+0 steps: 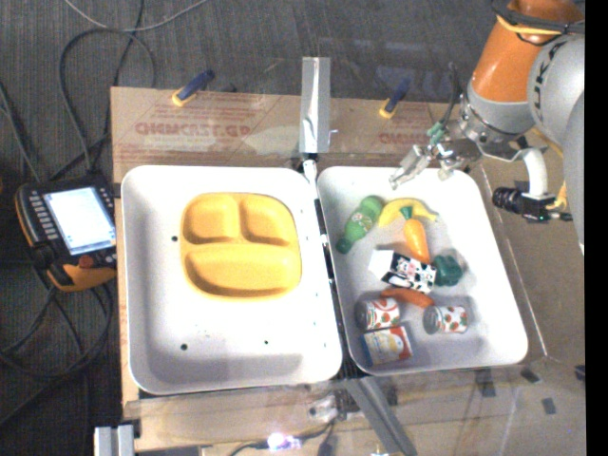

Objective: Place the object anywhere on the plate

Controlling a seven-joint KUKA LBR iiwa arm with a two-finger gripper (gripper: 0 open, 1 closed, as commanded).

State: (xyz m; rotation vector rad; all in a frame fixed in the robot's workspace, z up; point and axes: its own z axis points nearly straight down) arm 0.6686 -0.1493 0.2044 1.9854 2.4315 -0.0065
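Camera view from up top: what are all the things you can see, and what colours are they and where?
Plate: 1, yellow, three sections, in the left bin.
Bins: 2, white, side by side on the bench.
Bottle: 1, green, right bin, upper left.
Banana: 1, yellow, right bin, top.
Carrot: 1, orange, below the banana.
Cow-pattern carton: 1, black and white, right bin, middle.
Cans: 3, red and white labels, right bin, bottom.
Handheld screen: 1, black and orange, left of the bench.
Clamps: 2, blue and yellow, bench's far edge.
Arm: 1, grey and orange, upper right.
Gripper: 1, over the right bin's top rim.
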